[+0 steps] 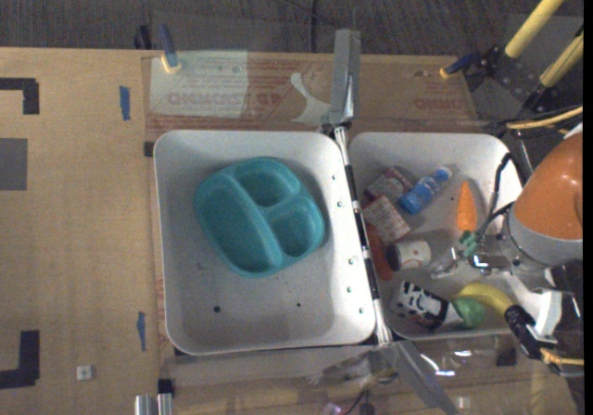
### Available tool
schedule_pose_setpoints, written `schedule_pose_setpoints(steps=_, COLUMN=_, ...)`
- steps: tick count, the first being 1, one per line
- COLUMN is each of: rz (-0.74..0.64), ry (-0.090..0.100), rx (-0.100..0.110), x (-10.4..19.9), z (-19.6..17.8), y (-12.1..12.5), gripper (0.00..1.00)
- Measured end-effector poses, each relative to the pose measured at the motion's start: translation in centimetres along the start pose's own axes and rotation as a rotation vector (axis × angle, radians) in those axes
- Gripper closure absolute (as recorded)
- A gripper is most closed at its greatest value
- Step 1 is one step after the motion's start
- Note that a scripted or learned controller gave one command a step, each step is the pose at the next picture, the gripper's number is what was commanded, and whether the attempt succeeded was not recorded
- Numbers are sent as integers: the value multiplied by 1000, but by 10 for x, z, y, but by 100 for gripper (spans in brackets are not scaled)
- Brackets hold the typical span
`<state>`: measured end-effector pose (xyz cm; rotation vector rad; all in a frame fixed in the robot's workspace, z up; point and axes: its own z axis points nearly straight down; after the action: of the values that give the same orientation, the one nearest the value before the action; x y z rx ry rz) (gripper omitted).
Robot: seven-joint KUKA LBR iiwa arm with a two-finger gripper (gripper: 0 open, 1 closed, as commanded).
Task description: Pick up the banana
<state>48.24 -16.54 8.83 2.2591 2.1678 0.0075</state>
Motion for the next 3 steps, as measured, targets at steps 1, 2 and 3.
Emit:
schedule_pose_setpoints(steps=1, rz=-317, ry=3, rx=7, x=-28, z=-120, y=1, gripper=0)
schedule_pose_setpoints(steps=2, rz=-480, ry=5, rx=6, x=-55, z=-10, y=1, gripper=0)
schedule_pose_setpoints(steps=3, rz=-474, ry=2, rx=2, x=-57, z=-20, y=1, gripper=100)
